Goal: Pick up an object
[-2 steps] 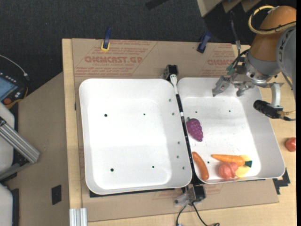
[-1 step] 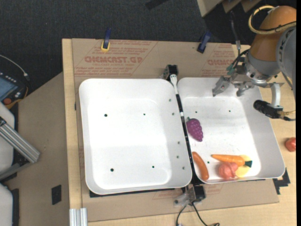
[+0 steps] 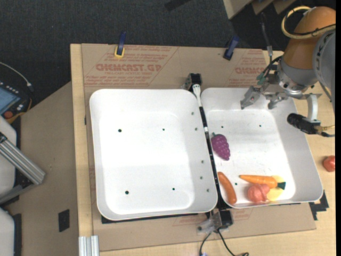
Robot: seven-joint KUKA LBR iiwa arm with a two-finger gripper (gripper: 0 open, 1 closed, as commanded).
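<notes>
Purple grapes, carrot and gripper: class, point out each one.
purple grapes [image 3: 220,146], camera view, middle of the bunch
carrot [image 3: 258,180], camera view, middle of its orange body
gripper [image 3: 261,101], camera view, midway between its fingertips

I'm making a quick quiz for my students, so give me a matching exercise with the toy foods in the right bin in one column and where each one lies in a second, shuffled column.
Things:
1. purple plastic grape bunch
2. orange plastic carrot with a green top
3. reddish-orange plastic sausage
4. pink and yellow plastic fruit piece

Places:
A. at the near edge of the bin, just under the carrot
B. near corner beside the divider, lying at a slant
C. against the divider, about halfway down the bin
D. lying across the bin near its front, tip pointing toward the divider

Pairs: 1-C, 2-D, 3-B, 4-A
</notes>
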